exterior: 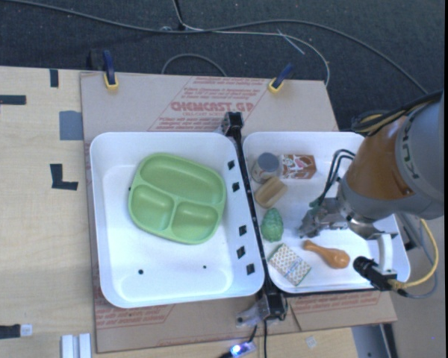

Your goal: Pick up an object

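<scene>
The drumstick (327, 254) lay in the right bin (343, 142), near its front edge, orange and shiny. My gripper (312, 226) hung just above and behind it, low in the bin. I could not tell how my hand was set, so I won't guess. Nothing sat in it that I could see.

I think I was at the reaching step, not yet at the grab. Next I would need to go down a little, line up over the thin neck of the drumstick, and squeeze there. It looked smooth, so it might slip out.

Close by were a checked pad (290, 264), a green ball (272, 224), a tan block (270, 192), a grey can (266, 164) and a brown packet (299, 166). They were apart from the drumstick, so I had room.

The left bin (108, 200) held a green tray (178, 198) with three parts. Both bins sat side by side on a cardboard sheet (201, 107) held by two clamps (109, 71). That lay on a pale wood bench (30, 222). Behind it was dark carpet (60, 21) with cables (209, 28) across it.
</scene>
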You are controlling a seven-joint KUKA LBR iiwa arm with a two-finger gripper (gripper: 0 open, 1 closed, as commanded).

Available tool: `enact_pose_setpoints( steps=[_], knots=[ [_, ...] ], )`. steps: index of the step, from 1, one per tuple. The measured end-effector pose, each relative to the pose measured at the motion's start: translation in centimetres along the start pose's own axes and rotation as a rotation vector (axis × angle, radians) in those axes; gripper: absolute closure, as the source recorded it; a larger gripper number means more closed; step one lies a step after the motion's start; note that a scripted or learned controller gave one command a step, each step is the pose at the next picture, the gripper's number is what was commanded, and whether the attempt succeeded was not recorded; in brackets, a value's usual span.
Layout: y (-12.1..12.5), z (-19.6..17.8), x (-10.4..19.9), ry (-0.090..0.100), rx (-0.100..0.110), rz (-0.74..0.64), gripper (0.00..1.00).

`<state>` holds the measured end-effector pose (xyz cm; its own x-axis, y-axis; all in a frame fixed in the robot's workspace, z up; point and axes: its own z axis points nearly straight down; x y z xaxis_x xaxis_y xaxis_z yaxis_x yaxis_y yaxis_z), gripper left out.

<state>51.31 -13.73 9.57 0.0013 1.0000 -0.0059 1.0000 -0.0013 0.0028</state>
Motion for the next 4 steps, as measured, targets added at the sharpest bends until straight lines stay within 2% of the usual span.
enact_pose_setpoints(
  steps=[1,2,3,4],
  knots=[
    [0.8,-5.9,-0.2,0.006,0.000,-0.003,1.00],
    [1.1,-11.3,0.9,0.006,-0.001,-0.004,1.00],
    [1.2,-14.0,0.9,0.006,0.001,-0.003,1.00],
    [2.3,-14.7,6.8,0.008,0.003,-0.009,1.00]
  ],
)
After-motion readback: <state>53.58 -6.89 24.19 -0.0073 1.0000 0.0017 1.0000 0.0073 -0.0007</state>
